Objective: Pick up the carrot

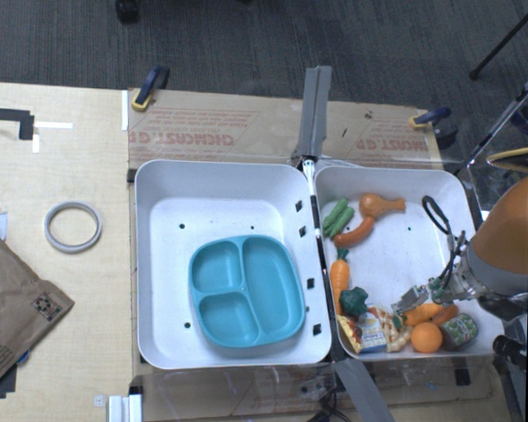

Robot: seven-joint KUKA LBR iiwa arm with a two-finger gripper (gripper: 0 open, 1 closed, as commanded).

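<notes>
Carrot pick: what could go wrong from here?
1. The pincer sits low in the right bin, apart from the carrot by the left wall, so it may close on the wrong item.
2. The carrot lies against the broccoli, which a grasp could drag along.
3. The bin divider beside it leaves little room.

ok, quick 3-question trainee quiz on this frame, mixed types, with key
1. True or false: the blue divided tray sits in the left bin.
2. The carrot lies near which wall of the right bin? A) the wall shared with the left bin B) the wall on the arm's side C) the far wall
3. Fill in: the gripper is over the ____ bin.

Key: 1 true; 2 A; 3 right
</notes>
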